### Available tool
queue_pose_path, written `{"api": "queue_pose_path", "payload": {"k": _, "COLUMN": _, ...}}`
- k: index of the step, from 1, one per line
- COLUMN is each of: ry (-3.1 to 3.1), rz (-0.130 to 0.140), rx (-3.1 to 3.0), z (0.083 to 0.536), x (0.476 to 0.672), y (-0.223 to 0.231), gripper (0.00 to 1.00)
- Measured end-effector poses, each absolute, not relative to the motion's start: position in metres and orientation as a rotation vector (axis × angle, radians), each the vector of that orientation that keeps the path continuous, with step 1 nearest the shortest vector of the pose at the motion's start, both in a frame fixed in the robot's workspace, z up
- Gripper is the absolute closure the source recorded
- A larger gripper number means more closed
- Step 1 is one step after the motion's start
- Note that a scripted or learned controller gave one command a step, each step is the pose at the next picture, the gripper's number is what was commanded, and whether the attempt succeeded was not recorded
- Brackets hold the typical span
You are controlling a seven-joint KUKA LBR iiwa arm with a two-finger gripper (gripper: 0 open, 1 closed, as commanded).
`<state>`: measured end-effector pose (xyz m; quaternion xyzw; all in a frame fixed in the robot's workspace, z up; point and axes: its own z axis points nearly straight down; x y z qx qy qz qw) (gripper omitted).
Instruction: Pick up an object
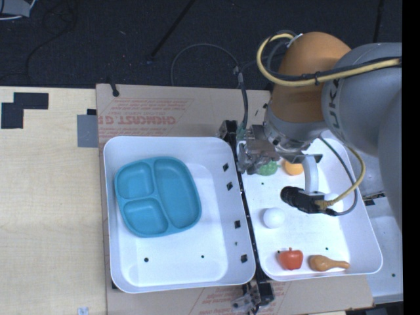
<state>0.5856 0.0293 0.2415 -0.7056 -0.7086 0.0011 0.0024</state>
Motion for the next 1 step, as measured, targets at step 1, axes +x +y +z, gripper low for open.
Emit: {"api": "queue_pose_path", "payload": {"k": 1, "ry": -2.224, "rz": 0.002, "rx": -2.215, "z": 0.2392, "x": 0.5913, "y": 0.077, "gripper": 1.0}}
